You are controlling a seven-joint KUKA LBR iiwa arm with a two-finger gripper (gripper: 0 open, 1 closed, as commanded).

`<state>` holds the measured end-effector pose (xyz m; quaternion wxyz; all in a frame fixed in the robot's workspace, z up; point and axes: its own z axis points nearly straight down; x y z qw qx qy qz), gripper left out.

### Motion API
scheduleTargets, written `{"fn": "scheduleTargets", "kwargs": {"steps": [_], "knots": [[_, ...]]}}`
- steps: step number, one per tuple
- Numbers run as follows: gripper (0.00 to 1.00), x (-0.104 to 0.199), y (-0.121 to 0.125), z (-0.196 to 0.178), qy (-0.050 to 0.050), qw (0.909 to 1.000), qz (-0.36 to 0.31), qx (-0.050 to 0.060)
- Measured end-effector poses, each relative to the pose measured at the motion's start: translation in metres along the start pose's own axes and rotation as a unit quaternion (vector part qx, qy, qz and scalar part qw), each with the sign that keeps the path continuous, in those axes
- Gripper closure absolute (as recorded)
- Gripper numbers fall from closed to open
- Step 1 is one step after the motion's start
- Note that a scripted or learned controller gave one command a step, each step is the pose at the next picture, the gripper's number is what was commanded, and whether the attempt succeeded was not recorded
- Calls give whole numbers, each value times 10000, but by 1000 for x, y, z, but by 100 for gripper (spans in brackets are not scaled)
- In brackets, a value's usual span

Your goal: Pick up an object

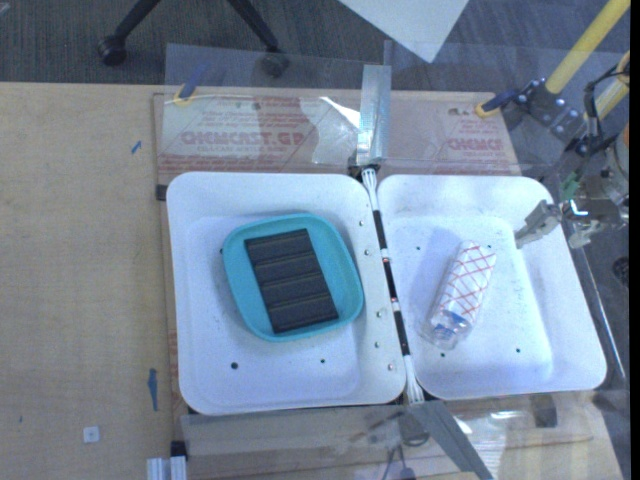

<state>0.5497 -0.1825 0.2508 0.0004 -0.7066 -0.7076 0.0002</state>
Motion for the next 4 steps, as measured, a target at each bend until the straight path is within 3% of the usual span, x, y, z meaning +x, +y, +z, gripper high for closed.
{"fn": "scheduleTargets", "kwargs": {"steps": [1,2,3,4], "knots": [[0,59,12,87,-3,9968,-797,-4],[0,63,-2,159,-22,9913,-1315,-84],[100,61,0,148,-36,9914,-1300,-118],[100,137,39,66,-6,9880,-1542,-10]]}}
